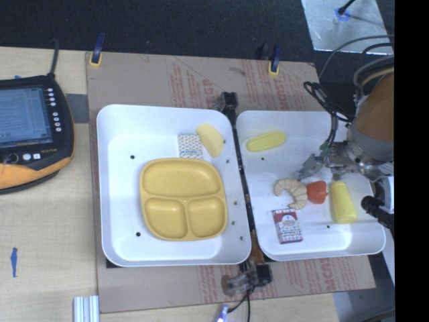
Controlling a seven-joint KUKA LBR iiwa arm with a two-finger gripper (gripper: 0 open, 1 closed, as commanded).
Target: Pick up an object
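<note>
bench: two white bins | your gripper over right bin, beside tomato | claw: fingers spread, gripping nothing

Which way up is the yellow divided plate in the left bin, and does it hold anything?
The plate lies right side up and empty: its three compartments face the camera, all bare yellow.

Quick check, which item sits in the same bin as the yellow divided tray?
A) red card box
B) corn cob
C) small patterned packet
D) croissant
C: the small patterned packet lies in the left bin, just above the yellow divided tray; the corn cob, croissant and red card box are all in the right bin.
</note>
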